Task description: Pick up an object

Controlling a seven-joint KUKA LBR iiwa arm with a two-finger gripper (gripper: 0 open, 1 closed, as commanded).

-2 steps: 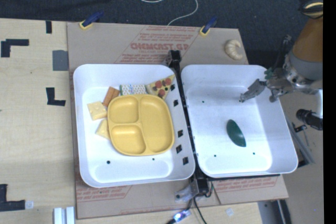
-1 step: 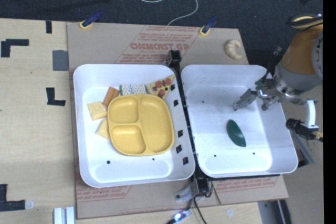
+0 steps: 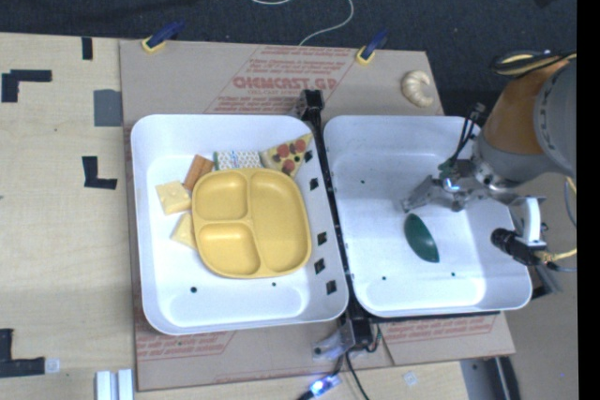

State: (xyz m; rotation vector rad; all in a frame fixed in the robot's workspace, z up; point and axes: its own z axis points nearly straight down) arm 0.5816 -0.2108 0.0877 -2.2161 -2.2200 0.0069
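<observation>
Dark green oval object (image 3: 422,239), smooth and leaf-shaped, lies tilted on the floor of the right bin (image 3: 375,286), toward its right half. Gripper (image 3: 429,198) sits just above and beside it; finger state cannot be told. Bare white floor lies left of the object. Left bin (image 3: 155,286) holds a yellow divided plate (image 3: 251,222) and small food toys.

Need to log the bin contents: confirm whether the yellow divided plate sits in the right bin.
No: the yellow divided plate lies in the left bin, while the right bin holds a dark green object.
</observation>
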